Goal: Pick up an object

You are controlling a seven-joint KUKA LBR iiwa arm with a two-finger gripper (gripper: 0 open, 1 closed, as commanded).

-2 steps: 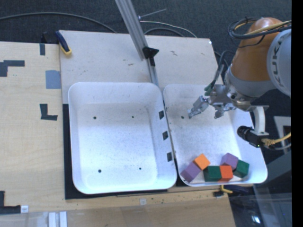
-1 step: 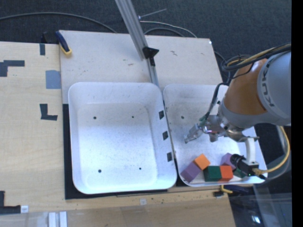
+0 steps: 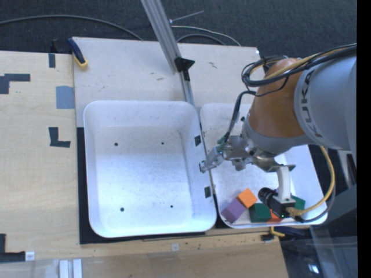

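The big grey and orange arm (image 3: 290, 109) lies over most of the right bin (image 3: 219, 117), so a large part of this bin's floor is hidden under it. The hand (image 3: 229, 155) is at the left end of the arm, over the middle of the right bin and close to the walls where the two bins meet. It is seen from above and is partly covered by the wrist. Whether it is open or closed, I cannot tell.

The objects lie at the near end of the right bin, below the hand in the picture. The purple block (image 3: 233, 210) is the most to the left, near the bin's near-left corner. The orange block (image 3: 247, 197) is just beside it, a little farther back, and seems to touch it. The green block (image 3: 259, 213) is just to the right of these two. Farther right, a second green piece (image 3: 298, 202) and a small red-orange piece (image 3: 275, 216) are partly covered by parts of the robot, and their shapes are hard to make out. All these things are apart from the hand, and the orange block is the nearest to it.

The left bin (image 3: 139, 167) is in full view on the worktop (image 3: 35, 114). A slanted aluminium bar (image 3: 165, 28) is cut off by the upper edge.
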